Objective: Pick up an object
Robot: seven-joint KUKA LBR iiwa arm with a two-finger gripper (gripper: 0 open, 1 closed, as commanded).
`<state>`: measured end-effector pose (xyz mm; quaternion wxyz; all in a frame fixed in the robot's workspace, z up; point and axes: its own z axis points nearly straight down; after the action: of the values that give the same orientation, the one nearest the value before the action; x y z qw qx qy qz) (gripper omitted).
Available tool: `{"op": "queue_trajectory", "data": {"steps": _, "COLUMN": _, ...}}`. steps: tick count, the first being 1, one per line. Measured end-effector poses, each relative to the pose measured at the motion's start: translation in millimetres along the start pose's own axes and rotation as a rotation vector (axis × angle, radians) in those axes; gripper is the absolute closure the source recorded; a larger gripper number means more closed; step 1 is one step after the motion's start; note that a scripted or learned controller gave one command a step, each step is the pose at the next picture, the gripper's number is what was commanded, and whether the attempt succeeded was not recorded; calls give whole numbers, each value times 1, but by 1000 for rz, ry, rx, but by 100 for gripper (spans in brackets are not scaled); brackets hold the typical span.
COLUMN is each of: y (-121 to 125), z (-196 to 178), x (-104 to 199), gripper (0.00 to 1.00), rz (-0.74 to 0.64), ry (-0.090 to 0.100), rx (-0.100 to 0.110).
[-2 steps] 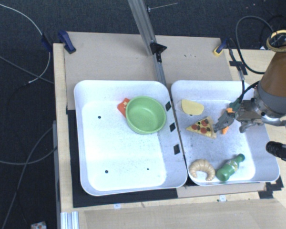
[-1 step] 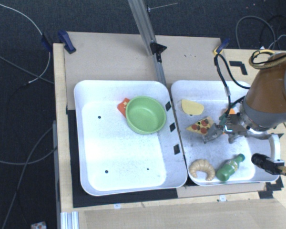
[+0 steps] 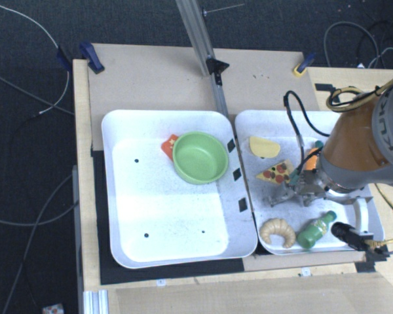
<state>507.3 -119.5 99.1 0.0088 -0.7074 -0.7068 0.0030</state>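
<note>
Camera view: gripper (image 3: pixel 289 190) sits low in the right bin (image 3: pixel 249 175) beside the pizza slice (image 3: pixel 276 173); can't tell its grip. Croissant (image 3: pixel 279 231) and green bottle (image 3: pixel 315 230) hug the near rim.

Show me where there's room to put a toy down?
The left bin has a big bare patch below the green bowl. The right bin is crowded: pizza slice, croissant, green bottle and the tool.

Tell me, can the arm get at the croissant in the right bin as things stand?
Probably yes. The croissant lies uncovered near the front wall, beside the green bottle, and the pincer is just behind it with bare floor between.
</note>
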Motion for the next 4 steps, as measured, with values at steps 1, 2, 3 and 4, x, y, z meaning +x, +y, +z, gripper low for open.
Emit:
{"op": "queue_trajectory", "data": {"steps": 1, "y": 2, "z": -16, "x": 0, "gripper": 100, "rz": 2, "ry": 0, "rx": -9}}
{"op": "queue_trajectory", "data": {"steps": 2, "y": 9, "z": -63, "x": -1, "gripper": 100, "rz": -2, "ry": -8, "rx": -23}}
{"op": "queue_trajectory", "data": {"steps": 3, "y": 13, "z": -129, "x": -5, "gripper": 100, "rz": -1, "ry": -8, "rx": -27}}
{"op": "queue_trajectory", "data": {"steps": 4, "y": 14, "z": -161, "x": -4, "gripper": 100, "rz": -2, "ry": -9, "rx": -24}}
